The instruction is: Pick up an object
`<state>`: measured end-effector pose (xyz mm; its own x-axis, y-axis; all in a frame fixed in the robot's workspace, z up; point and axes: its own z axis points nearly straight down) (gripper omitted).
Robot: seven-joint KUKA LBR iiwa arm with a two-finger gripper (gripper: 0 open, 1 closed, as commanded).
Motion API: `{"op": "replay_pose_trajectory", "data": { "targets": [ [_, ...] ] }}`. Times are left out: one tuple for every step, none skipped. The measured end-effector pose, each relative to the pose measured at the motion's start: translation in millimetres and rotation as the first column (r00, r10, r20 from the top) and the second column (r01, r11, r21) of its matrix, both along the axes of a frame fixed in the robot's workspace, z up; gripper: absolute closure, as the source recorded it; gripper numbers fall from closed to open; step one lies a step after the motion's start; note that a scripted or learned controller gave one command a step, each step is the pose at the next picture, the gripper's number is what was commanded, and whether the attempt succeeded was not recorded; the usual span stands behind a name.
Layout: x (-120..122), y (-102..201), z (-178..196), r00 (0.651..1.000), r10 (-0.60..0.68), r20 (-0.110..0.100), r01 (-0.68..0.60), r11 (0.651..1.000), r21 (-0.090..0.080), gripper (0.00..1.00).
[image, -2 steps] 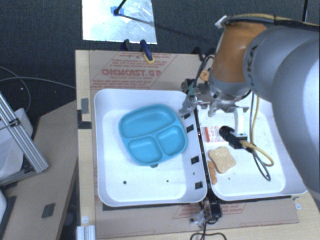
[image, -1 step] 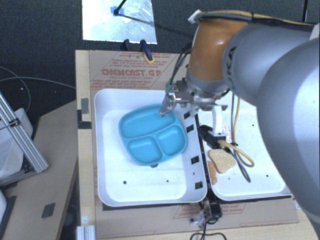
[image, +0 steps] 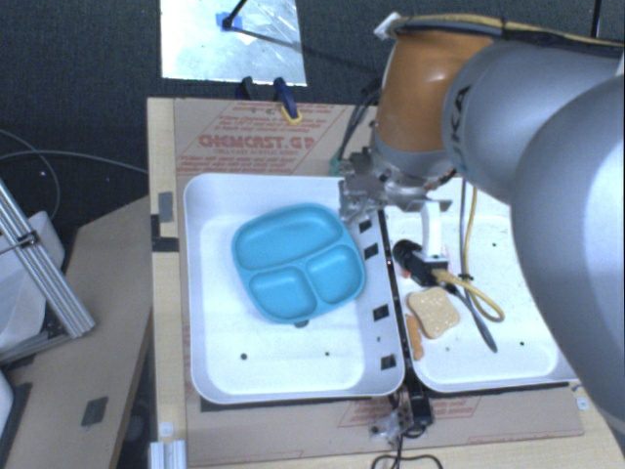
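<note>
Arm (image: 527,115), grey with an orange band, reaches in from the upper right. Left white bin (image: 225,360) holds a blue three-compartment plate (image: 298,262) at its centre. Right white bin (image: 508,355) holds a toast-shaped piece (image: 433,313) by its left wall. Gripper (image: 356,201) hangs at the plate's upper right corner; its opening cannot be told.

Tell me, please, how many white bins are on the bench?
2. The left bin, at the view's left, holds a blue divided plate. The right bin beside it holds a toast-like slice and is partly covered by the arm.
</note>
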<state>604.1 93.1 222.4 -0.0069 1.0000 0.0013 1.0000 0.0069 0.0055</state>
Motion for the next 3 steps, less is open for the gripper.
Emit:
{"op": "replay_pose_trajectory", "data": {
  "targets": [
    [-75.6,-76.7,-40.6,1.000,-0.014,-0.014,0.013,1.000,-0.003,1.00],
    [-118.7,20.0,-6.0,1.000,0.006,-0.004,-0.006,1.000,0.003,1.00],
    [-116.6,95.5,179.8,1.000,0.006,0.013,-0.006,1.000,0.008,1.00]
  ]
}}
